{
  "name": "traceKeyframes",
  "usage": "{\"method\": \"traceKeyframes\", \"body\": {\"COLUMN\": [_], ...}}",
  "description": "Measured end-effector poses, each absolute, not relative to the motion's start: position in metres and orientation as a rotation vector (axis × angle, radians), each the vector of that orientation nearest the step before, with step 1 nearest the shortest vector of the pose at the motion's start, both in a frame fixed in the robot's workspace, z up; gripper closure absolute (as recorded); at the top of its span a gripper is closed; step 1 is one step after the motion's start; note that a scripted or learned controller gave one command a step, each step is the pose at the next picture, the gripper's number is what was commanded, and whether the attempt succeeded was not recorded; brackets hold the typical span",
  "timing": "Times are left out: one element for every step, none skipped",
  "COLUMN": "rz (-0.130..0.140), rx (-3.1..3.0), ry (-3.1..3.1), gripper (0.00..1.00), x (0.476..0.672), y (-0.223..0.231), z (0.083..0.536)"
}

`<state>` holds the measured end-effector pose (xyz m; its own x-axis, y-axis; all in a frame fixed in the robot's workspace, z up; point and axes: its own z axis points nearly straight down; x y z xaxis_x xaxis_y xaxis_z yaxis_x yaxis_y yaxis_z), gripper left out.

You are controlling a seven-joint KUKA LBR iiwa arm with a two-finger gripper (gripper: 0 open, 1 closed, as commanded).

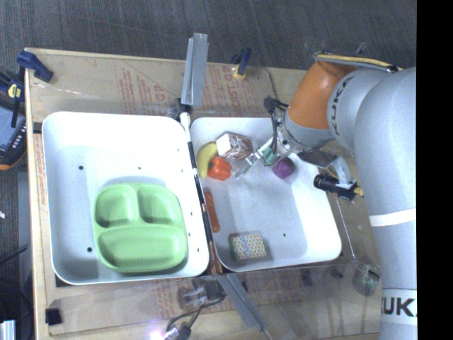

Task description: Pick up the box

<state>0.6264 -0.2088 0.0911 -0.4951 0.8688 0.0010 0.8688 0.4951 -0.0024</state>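
Note:
A small flat box (248, 246) with a speckled yellow-grey top lies near the front edge of the right bin (318, 232). A second, white-and-brown package (234, 145) sits at the back of that bin. My gripper (253, 159) is low at the back of the right bin, just right of the white-and-brown package and left of a purple piece (283, 168). It is well away from the speckled box. The grey arm with its orange band (317, 101) reaches in from the right.
A yellow banana-like piece (204, 158) and a red piece (219, 168) lie at the right bin's back left. An orange stick (211, 212) lies along its left wall. A green divided tray (140, 227) sits in the left bin (71, 147).

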Motion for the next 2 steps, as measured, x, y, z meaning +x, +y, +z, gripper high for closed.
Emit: {"method": "traceKeyframes", "body": {"rz": [0.000, -0.001], "rx": [-1.672, -1.665], "ry": [-2.660, -2.666], "gripper": [0.00, 1.00], "x": [0.653, 0.654], "y": [-0.113, -0.111], "z": [0.153, 0.164]}}
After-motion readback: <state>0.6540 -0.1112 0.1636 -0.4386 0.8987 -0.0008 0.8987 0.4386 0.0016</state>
